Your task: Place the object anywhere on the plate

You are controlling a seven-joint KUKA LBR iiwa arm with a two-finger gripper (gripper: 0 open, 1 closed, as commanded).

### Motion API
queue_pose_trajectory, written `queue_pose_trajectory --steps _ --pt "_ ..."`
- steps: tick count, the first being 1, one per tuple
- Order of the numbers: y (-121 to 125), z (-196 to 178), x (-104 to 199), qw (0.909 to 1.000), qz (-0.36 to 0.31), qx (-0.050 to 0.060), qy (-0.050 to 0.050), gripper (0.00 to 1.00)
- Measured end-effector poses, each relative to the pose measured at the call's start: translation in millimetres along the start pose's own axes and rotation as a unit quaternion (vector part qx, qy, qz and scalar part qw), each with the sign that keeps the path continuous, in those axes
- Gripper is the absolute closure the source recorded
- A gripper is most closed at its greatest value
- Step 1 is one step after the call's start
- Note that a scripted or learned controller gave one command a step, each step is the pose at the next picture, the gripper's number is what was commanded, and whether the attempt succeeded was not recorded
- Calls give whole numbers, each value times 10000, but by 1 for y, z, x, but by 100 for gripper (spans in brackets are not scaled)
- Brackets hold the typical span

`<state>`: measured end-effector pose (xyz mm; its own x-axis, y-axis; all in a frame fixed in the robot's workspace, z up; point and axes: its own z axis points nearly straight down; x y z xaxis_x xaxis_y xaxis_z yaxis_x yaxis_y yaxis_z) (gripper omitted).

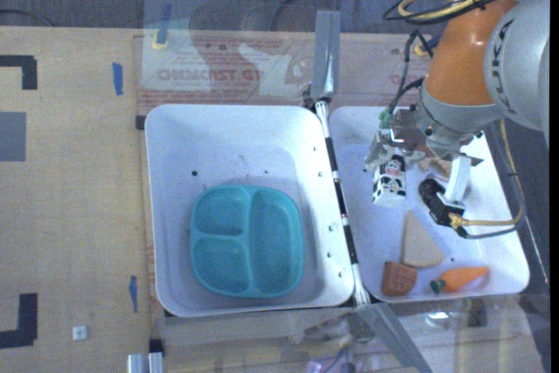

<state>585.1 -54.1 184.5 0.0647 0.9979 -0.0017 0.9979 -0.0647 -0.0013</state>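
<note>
1. My arm (476, 57) reaches over the right bin (515, 258).
2. The teal plate (247, 240) lies in the left bin (175, 144).
3. My gripper (390, 175) hangs over the right bin; I cannot tell its state.
4. The wedge (421, 245), waffle (398, 279) and carrot (463, 278) lie in the right bin.

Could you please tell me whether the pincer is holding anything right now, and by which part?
Cannot be told: the pincer hangs low in the right bin, its tips too cluttered to read.
</note>
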Motion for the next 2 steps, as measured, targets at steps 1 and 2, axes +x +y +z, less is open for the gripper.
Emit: queue_pose_trajectory --steps 1,2 --pt "-52 -1 63 9893 -1462 4 13 100" --pt "-63 0 128 9908 -1356 -1 10 100"
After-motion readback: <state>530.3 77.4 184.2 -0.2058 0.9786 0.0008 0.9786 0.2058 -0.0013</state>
